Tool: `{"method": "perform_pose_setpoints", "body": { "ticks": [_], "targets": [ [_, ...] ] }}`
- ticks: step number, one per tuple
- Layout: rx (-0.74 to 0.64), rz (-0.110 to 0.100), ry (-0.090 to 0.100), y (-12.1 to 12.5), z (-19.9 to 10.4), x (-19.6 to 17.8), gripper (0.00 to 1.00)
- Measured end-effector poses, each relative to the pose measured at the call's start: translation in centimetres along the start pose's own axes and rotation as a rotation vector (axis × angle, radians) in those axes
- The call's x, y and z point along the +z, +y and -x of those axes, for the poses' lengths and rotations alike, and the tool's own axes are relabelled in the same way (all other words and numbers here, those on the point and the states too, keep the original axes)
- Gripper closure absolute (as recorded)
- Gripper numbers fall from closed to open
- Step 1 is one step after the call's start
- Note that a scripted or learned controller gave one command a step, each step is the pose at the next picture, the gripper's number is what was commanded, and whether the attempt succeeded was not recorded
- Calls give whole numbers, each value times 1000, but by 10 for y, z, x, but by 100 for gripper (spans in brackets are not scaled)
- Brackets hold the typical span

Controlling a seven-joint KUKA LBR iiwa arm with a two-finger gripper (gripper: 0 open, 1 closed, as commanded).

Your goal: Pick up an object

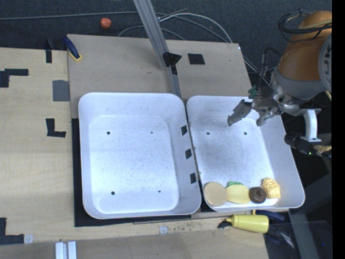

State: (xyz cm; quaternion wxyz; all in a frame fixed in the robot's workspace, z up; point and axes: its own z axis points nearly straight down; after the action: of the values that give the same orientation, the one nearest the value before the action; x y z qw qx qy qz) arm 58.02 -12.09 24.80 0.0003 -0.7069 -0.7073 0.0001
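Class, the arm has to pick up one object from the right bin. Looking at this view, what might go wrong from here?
1. The end effector, fingers spread, hangs over the far part of the right bin, apart from the objects.
2. The tan disc, yellow piece, brown ring and yellow corn-like piece crowd the near rim; the fingers may strike the wall or nudge a neighbour.

Hand open above right bin, toys at near edge

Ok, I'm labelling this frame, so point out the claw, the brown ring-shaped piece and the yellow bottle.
claw (249,116), camera view, midway between its fingertips.
brown ring-shaped piece (258,195), camera view, on its ring.
yellow bottle (251,223), camera view, middle of its body.
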Motion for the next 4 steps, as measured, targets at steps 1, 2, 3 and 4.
{"method": "perform_pose_setpoints", "body": {
  "ticks": [1,2,3,4],
  "targets": [
    [-1,0,0,0,0,-10,100],
    [0,2,-1,13,-8,148,100],
    [0,0,0,12,-8,149,0],
    [-5,7,0,55,-79,56,0]
  ]
}}
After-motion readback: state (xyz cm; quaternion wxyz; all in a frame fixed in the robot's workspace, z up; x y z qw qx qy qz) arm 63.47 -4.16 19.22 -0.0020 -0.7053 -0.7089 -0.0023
